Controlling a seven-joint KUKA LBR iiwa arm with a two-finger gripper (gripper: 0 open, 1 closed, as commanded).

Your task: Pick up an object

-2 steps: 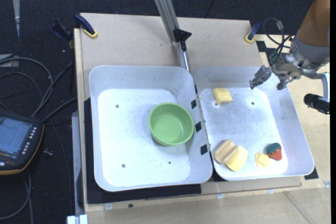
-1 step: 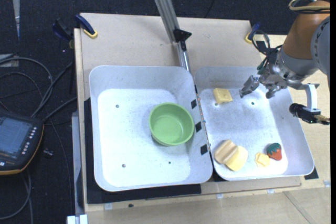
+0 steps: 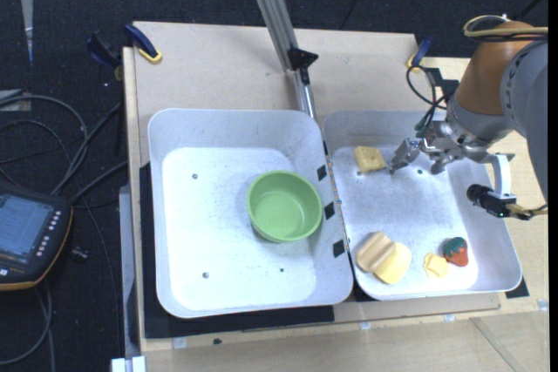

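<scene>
Objects for picking lie in two shallow white plastic bins on the bench. At the centre of the left bin, toward its right edge, sits a round green plastic bowl. The right bin carries a pale yellow rounded block near its front left corner, a square yellow wedge near its back left corner, and a small red-and-green strawberry toy beside a little yellow piece by the front right corner. The grey arm's gripper hovers just right of the wedge; its fingers look slightly spread, pinching nothing.
</scene>
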